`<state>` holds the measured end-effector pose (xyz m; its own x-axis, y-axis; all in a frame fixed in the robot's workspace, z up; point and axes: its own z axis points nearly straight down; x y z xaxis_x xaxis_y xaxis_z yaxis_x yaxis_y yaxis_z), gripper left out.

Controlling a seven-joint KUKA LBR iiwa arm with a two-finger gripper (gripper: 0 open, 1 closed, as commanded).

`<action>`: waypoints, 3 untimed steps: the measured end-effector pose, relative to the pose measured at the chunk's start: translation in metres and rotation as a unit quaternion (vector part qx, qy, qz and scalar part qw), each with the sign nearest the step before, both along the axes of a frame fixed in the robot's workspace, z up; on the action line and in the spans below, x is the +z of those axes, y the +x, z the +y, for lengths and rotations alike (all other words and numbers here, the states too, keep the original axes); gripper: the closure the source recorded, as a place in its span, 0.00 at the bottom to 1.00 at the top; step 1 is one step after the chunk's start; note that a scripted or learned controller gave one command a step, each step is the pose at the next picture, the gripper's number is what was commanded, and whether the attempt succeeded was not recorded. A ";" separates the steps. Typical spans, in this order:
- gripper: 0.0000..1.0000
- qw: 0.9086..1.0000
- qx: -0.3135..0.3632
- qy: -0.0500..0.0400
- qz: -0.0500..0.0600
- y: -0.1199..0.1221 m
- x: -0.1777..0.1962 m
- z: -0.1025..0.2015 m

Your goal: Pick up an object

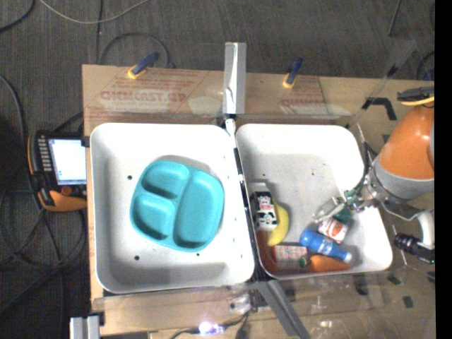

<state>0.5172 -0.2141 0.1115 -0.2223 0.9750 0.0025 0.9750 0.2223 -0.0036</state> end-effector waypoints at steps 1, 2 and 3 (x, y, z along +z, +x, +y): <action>1.00 1.000 0.001 0.003 0.002 0.000 0.005 0.002; 1.00 0.995 -0.098 -0.001 0.000 0.032 0.044 -0.008; 1.00 0.976 -0.219 -0.002 0.002 0.063 0.075 0.057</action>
